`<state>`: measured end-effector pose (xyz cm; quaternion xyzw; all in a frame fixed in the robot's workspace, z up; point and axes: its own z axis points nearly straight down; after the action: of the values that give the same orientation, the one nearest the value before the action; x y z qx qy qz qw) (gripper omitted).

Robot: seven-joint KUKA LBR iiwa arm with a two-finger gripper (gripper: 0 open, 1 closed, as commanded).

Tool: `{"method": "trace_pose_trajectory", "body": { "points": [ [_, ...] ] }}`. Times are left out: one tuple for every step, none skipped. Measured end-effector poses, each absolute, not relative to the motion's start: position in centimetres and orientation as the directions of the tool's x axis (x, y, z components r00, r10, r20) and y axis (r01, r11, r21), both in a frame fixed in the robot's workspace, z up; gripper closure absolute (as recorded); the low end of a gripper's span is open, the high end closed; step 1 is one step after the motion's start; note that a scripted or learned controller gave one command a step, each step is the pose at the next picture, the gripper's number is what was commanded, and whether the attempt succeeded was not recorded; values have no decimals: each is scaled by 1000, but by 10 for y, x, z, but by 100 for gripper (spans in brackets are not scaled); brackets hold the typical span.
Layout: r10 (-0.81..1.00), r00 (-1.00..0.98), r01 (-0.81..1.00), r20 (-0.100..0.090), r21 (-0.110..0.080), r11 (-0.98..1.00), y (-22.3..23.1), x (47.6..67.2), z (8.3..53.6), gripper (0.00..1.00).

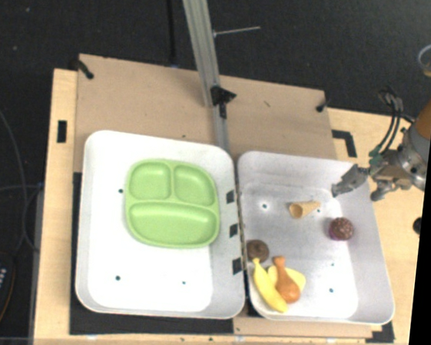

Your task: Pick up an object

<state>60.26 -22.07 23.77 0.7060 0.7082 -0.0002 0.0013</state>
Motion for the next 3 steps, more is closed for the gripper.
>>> {"method": "trace_pose_trajectory", "body": {
  "points": [
    [1000, -4, 1000, -3, 1, 4, -221, 603, 238, 0],
    [1000, 0, 1000, -2, -3, 0, -228, 611, 185, 0],
    [1000, 0, 1000, 0, -4, 0, -221, 603, 128, 0]
  ]
}}
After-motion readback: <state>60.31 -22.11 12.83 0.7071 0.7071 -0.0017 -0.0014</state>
